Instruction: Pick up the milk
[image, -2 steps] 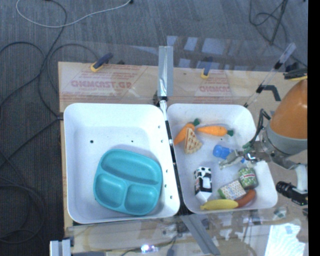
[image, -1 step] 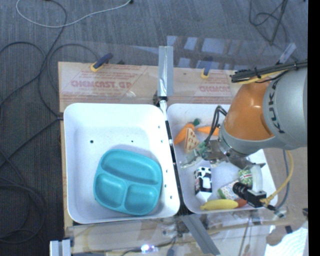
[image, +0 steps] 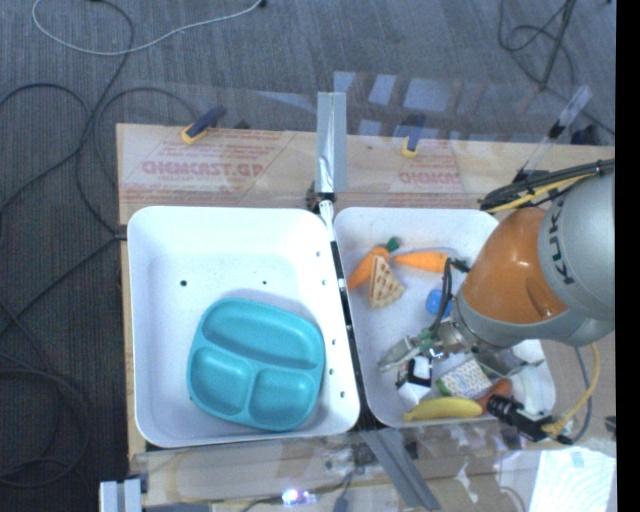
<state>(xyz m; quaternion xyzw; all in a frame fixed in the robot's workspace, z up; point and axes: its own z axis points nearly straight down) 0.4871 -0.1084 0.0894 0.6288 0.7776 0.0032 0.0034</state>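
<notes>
One gripper (image: 412, 352) – we cannot tell its state – hangs just above the banana (image: 443, 408), beside a small carton (image: 462, 378).

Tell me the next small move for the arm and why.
Probably a short descent, then a close. The gripper sits low in the right bin, above a small carton-like item beside the banana; nothing shows between its fingers. The arm hides much of the bin, so the milk is not certain.

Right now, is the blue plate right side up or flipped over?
Right side up. The blue plate lies flat in the left bin, its three food sections facing up.
</notes>
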